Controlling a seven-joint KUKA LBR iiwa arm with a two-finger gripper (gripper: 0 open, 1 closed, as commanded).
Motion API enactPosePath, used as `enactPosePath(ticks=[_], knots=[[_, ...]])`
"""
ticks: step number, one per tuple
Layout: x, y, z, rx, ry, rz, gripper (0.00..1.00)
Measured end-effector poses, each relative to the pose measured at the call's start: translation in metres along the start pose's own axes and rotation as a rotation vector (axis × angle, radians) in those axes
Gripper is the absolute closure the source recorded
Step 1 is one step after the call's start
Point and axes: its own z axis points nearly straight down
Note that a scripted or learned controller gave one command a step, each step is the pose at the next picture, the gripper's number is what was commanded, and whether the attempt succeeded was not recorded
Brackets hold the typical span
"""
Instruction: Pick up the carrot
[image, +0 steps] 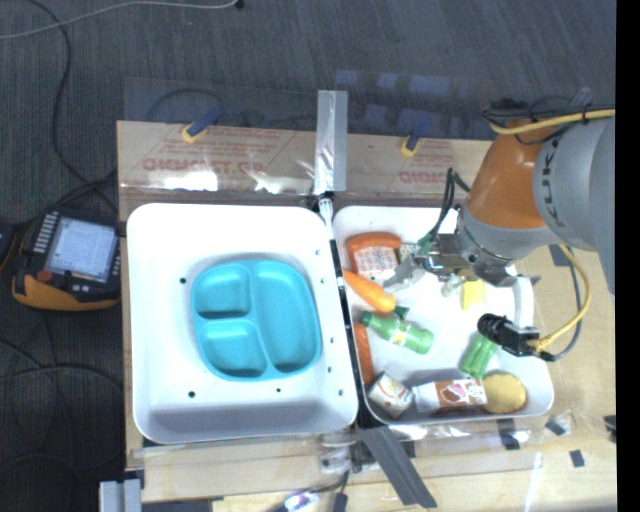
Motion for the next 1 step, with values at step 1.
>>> enactPosePath(ticks=[1], knots=[[0.0033,0.0164,0.0694,-0.012,-0.006,-0.187,0.00]])
